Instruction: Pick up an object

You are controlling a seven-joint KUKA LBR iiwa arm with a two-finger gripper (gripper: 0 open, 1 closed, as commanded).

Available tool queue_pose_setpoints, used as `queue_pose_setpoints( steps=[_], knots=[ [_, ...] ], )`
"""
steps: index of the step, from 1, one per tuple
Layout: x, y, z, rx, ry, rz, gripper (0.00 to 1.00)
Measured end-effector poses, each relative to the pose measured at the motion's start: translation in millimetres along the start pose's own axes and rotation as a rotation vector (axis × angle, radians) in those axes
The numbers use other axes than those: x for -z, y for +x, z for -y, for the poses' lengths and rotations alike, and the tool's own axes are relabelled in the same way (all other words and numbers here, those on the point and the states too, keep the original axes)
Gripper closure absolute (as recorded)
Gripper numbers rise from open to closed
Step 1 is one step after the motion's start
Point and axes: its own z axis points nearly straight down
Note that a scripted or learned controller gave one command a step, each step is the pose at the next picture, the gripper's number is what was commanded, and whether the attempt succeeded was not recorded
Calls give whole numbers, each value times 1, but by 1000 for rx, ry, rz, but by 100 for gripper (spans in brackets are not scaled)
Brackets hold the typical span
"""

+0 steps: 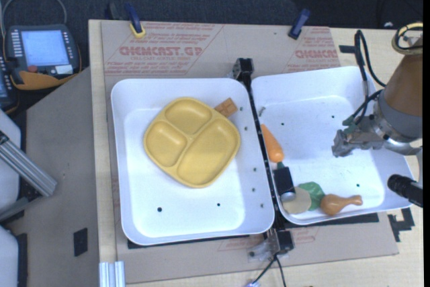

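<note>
Two shallow white plastic bins sit side by side on the desk (201,44), whose surface is brown card sheeting printed in red with "CHEMCAST GP", partly legible.

The left bin (134,212), rounded at the corners and smooth with a few small dark dots, holds a yellow divided plate (193,142) of matte plastic with three compartments and a lobed outline. A small tan block (226,107) lies touching the plate's upper right edge.

The right bin (316,94) holds an orange carrot-shaped piece (271,142), tapered, lying along the bin's left wall. Below it is a black rectangular object (283,179). Near the lower edge of the bin lie a pale round disc (297,201), a green crumpled-looking item (312,191) just behind it, and a glossy brown drumstick-shaped toy (339,201), all close together.

The grey metal gripper (344,144) is over the right part of the right bin, well apart from the objects at the lower edge. Nothing is seen between the fingers; whether they stand open or closed cannot be told.

A handheld control pendant (41,54) with a lit screen rests at the upper left of the frame, off the desk.
</note>
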Motion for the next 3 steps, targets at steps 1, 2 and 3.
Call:
queue_pose_setpoints(
  steps=[1, 2, 3],
  knots=[
    [57, -6, -10, 1, 0, 0, 100],
    [94, -7, -11, 1, 1, 0, 100],
    [75, 50, -17, 6, 9, -5, 100]
  ],
)
